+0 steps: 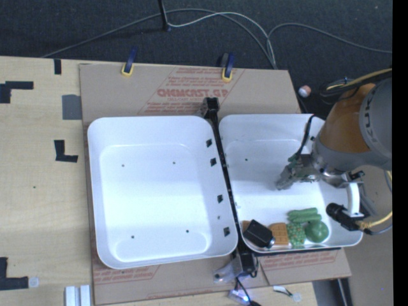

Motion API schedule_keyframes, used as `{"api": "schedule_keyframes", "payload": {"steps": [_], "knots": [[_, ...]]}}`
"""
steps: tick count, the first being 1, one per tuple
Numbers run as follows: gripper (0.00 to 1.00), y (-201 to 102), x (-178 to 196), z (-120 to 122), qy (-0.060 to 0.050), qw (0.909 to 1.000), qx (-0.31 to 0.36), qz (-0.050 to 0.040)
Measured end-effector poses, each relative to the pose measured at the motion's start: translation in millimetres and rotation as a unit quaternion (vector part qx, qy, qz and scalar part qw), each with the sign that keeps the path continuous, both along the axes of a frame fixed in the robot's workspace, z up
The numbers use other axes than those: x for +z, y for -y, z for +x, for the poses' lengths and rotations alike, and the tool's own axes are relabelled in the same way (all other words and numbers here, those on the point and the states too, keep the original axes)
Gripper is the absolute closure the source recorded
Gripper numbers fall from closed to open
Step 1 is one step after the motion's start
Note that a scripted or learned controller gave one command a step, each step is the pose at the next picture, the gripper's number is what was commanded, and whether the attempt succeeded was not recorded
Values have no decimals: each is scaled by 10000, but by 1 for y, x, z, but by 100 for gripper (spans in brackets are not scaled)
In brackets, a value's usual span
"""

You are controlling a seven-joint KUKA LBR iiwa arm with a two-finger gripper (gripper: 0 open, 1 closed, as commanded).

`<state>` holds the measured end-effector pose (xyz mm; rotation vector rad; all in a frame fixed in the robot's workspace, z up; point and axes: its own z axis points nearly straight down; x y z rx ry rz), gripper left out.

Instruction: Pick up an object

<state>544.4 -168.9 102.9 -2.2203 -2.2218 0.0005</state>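
Green toys (306, 225) lay clustered at the right bin's (255, 129) near edge, so the gripper (290, 174), hovering just above them with nothing between its apart-looking fingers, needed a centred descent.

We see the two white bins (153, 127) resting on a cardboard sheet (185, 88), with two yellow-and-blue clamps (129, 62) at its far edge and cables (210, 21) on the dark floor beyond it.
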Motion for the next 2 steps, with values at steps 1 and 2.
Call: {"api": "schedule_keyframes", "payload": {"steps": [1, 2], "knots": [[100, -28, 170, 16, 73, 10000, 13, -8], [100, -119, 251, -23, 45, 10000, 35, 9]]}}
